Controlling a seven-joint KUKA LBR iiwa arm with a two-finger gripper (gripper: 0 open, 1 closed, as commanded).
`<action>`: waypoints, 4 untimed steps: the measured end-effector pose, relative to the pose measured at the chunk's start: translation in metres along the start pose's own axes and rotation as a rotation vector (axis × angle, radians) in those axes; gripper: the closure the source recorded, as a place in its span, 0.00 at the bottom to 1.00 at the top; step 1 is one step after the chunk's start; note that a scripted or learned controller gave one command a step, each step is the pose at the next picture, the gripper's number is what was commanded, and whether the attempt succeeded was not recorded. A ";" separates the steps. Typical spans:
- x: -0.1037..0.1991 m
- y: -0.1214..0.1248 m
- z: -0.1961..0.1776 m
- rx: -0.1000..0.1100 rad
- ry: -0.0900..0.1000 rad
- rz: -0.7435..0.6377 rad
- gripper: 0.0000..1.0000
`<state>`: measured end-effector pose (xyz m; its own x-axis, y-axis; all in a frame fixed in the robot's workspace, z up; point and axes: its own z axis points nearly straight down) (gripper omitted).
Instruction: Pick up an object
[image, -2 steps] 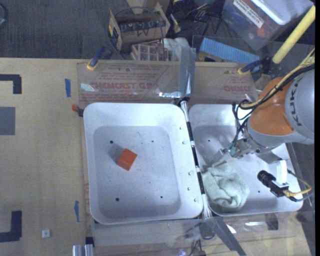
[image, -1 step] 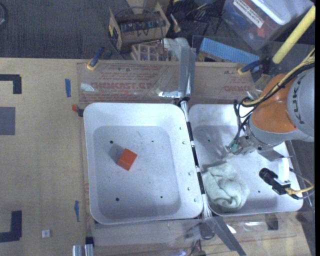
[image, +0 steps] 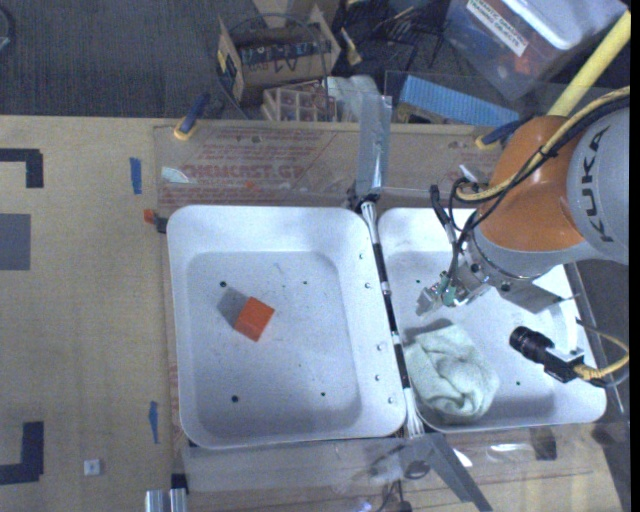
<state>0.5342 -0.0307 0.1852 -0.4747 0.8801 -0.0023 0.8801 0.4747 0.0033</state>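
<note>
Gripper (image: 443, 293) hangs over the right bin (image: 575, 400), just above the white cloth (image: 452, 372) by its front edge; can't tell its state. Orange block (image: 254, 319) sits mid left bin (image: 270, 235).

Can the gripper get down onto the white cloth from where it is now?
Probably yes: the gripper hangs in the right bin just above the white cloth, with nothing lying between them.

"KUKA" on grey arm (image: 600, 190)

Robotics lab workcell, industrial arm (image: 560, 190) at frame right, two white bins (image: 200, 240) on a wooden bench (image: 80, 330), black tape markers (image: 25, 165) at left, cardboard box (image: 275, 55) and clutter on grey carpet along top
</note>
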 end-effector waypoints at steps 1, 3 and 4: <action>0.080 -0.019 0.000 0.003 0.002 0.037 1.00; 0.182 0.037 -0.133 0.000 0.001 -0.323 1.00; 0.181 0.054 -0.052 0.005 0.003 -0.094 1.00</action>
<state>0.4957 0.1542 0.2366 -0.5550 0.8318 0.0008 0.8318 0.5550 -0.0020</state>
